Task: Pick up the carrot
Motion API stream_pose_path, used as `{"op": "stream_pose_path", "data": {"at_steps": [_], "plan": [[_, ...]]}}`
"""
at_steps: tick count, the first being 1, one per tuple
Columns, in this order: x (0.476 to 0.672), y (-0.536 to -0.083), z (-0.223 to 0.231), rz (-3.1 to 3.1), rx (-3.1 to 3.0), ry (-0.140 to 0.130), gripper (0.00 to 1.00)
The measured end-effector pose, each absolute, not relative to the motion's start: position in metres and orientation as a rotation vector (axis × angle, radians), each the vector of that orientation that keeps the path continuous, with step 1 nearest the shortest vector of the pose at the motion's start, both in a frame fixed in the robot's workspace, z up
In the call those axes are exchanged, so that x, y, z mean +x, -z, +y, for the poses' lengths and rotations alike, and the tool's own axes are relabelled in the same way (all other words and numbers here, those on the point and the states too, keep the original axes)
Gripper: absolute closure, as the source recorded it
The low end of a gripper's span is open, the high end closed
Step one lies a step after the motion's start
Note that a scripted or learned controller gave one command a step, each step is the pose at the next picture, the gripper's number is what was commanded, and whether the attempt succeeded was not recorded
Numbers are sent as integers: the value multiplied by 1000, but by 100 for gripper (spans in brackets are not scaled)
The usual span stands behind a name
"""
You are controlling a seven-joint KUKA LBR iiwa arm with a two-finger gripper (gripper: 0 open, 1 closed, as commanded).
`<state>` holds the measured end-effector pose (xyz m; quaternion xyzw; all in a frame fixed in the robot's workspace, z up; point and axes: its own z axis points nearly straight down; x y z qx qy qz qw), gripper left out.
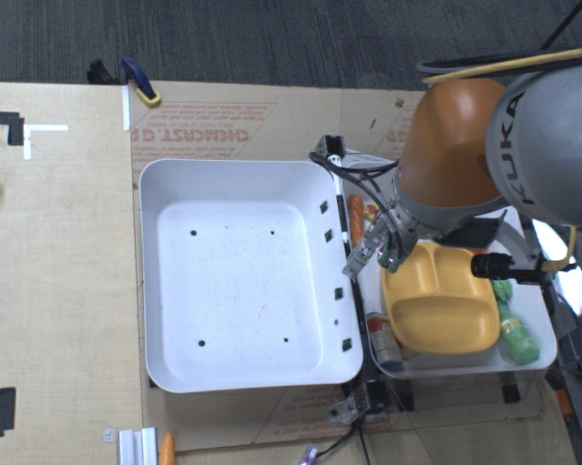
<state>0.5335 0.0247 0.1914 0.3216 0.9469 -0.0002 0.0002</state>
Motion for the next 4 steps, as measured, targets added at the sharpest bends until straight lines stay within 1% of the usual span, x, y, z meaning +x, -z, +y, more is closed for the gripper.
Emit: {"op": "stream_pose_path", "data": {"at_steps": [1, 2, 3, 4], "plan": [[542, -191, 75, 2884, 1242, 2, 100], [530, -236, 7, 3059, 684, 0, 100], [498, -191, 46, 2938, 1114, 1, 100], [481, -314, -4, 3032, 800, 0, 100]]}}
